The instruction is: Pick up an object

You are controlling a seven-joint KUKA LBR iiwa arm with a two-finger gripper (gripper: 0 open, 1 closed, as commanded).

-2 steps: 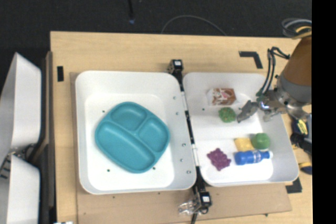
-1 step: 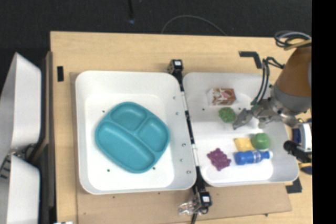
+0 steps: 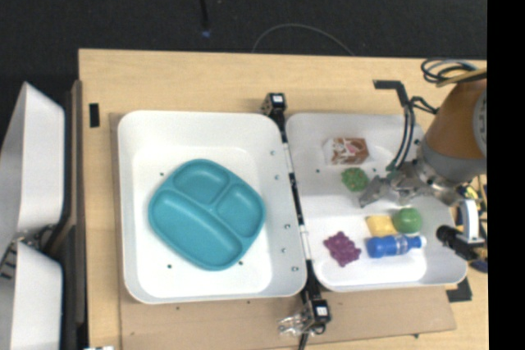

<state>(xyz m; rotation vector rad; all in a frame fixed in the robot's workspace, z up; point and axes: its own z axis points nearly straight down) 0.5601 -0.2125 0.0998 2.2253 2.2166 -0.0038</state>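
Note:
The right bin (image 3: pixel 328 275) holds several small objects: a red and white packet (image 3: pixel 348 150), a dark green lumpy piece (image 3: pixel 354 179), a yellow block (image 3: pixel 379 224), a green ball (image 3: pixel 406 220), a blue bottle (image 3: pixel 392 246) and a purple grape bunch (image 3: pixel 342 247). My gripper (image 3: pixel 379 190) hangs low over the bin's middle, just right of the dark green piece and above the yellow block. Its fingers look spread, with nothing seen between them.
The left bin (image 3: pixel 139 275) contains a teal divided plate (image 3: pixel 207 212). A grey arm with an orange band (image 3: pixel 456 127) reaches in from the right over the right bin's far edge. Black cables (image 3: pixel 406 115) loop above the bin.

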